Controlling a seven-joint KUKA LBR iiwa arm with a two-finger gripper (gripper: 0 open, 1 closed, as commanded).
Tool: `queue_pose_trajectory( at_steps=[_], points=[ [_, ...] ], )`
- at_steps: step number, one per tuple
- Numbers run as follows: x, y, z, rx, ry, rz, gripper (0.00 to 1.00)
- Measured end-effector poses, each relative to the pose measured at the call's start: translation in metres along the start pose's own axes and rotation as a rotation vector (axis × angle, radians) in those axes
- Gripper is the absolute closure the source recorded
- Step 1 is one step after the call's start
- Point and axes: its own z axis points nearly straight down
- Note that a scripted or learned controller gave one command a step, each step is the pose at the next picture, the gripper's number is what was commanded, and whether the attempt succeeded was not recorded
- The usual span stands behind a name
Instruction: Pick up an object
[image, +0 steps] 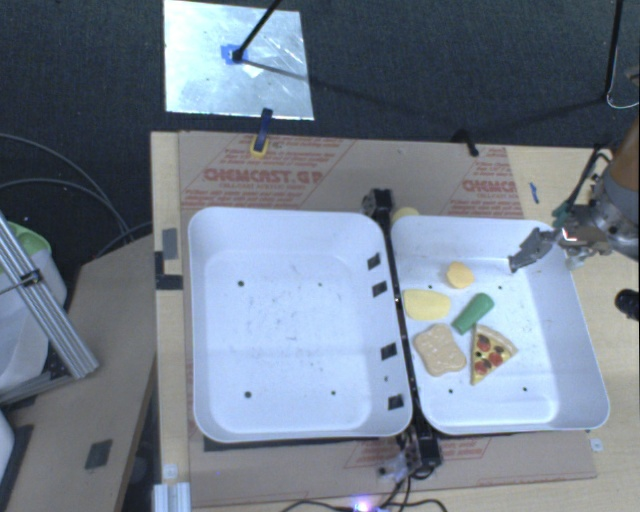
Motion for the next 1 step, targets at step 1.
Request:
queue_pose_trajectory(
  at_steps=[1],
  points=[
    [0.0331,-0.0411,0.1022,0.009,0.005,0.002,0.0]
  ],
)
